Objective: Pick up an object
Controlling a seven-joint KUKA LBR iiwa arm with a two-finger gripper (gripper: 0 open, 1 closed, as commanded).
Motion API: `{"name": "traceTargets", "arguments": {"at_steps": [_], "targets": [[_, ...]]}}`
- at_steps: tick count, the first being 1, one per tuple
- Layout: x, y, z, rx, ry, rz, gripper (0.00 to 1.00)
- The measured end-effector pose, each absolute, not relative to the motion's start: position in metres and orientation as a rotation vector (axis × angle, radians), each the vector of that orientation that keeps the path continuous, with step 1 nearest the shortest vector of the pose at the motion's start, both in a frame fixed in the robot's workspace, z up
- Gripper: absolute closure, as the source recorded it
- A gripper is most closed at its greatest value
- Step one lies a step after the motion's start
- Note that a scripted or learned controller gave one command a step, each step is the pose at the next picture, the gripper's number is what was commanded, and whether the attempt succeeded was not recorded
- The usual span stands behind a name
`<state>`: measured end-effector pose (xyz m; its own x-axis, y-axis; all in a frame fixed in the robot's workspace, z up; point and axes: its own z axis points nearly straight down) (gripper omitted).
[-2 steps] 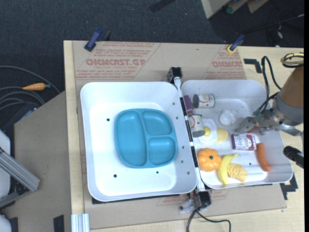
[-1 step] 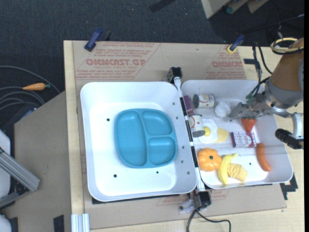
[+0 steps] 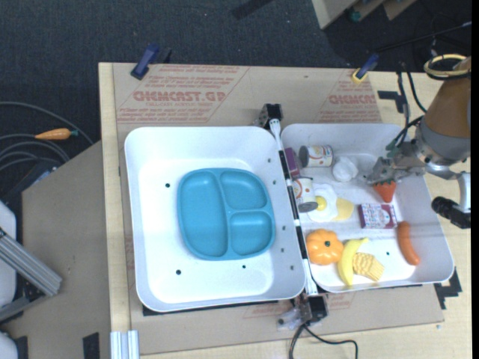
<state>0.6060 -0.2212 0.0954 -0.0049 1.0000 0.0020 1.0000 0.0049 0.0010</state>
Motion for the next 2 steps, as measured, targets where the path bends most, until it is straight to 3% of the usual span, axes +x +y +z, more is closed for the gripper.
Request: {"name": "traceTargets", "arguments": {"at_steps": [1,2], "targets": [[0.603,-0.149,0.198,-2.221,-2.225,-0.004,1.0],[0.561,-0.079,0.242,-2.217,-2.222,-0.001,1.0]]}}
